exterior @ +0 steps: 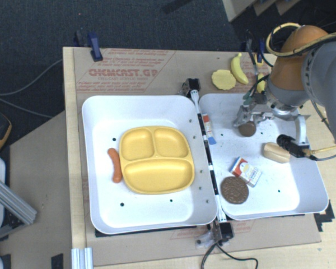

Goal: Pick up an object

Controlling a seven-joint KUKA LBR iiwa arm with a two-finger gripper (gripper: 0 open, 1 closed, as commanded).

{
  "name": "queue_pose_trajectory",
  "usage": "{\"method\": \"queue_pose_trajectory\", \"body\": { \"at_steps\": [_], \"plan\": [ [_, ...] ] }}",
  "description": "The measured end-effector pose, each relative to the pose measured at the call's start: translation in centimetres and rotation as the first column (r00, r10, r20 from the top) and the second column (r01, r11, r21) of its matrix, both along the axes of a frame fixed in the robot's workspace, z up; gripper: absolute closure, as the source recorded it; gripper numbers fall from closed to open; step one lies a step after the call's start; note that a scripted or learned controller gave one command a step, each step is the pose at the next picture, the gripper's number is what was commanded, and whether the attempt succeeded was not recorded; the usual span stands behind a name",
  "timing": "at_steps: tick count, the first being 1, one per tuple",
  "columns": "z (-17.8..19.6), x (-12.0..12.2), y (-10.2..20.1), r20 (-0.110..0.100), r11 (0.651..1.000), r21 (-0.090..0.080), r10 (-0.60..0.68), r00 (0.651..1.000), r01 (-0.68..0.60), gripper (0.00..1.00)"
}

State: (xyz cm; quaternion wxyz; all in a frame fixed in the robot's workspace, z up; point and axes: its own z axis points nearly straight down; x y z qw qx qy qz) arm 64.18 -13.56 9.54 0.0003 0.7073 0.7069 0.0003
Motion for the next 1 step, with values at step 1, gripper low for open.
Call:
{"method": "queue_pose_trajectory", "body": {
  "at_steps": [1],
  "plan": [
    [9.58, -2.72, 7.89, 0.007, 1.0, 0.002, 0.009, 1.0, -0.009, 1.0]
  ]
}}
